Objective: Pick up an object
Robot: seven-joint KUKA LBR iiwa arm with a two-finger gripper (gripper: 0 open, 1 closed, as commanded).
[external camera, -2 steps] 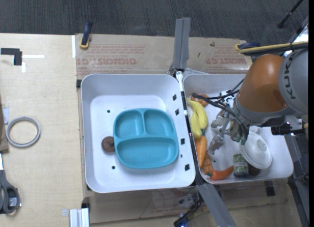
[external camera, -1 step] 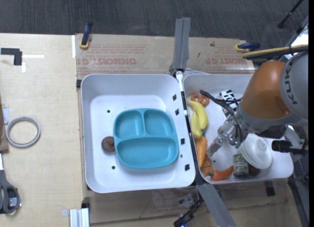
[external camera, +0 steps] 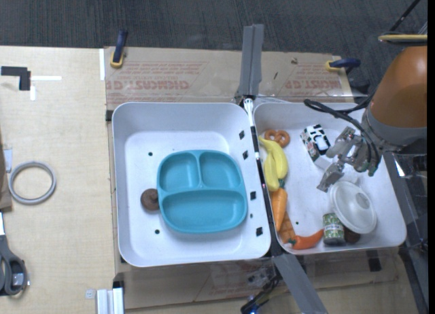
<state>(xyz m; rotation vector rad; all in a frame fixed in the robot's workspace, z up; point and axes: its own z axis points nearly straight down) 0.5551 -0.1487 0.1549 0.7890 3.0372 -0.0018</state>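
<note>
Two bins on your desk; tool (external camera: pixel 338 167) over the right bin (external camera: pixel 387 200).

Left bin (external camera: pixel 129 170): teal divided plate (external camera: pixel 202 191) at centre, brown round piece (external camera: pixel 149 199) touching its 9 o'clock edge. Right bin: banana (external camera: pixel 274 162), pretzel (external camera: pixel 276 136) and carrot (external camera: pixel 279 209) along the 9 o'clock wall; black-and-white carton (external camera: pixel 315 141) at 12; white lid (external camera: pixel 353 206) and green-labelled jar (external camera: pixel 332 228) near 5. Your tool hangs above the lid; you cannot tell its finger spread, and nothing shows between them.

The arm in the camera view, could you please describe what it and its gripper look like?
The arm shows a rounded orange band above a grey wrist. A black cable loops off its left side. The gripper is bare silver-grey metal with two slim fingers and small greenish fittings near its base.
</note>
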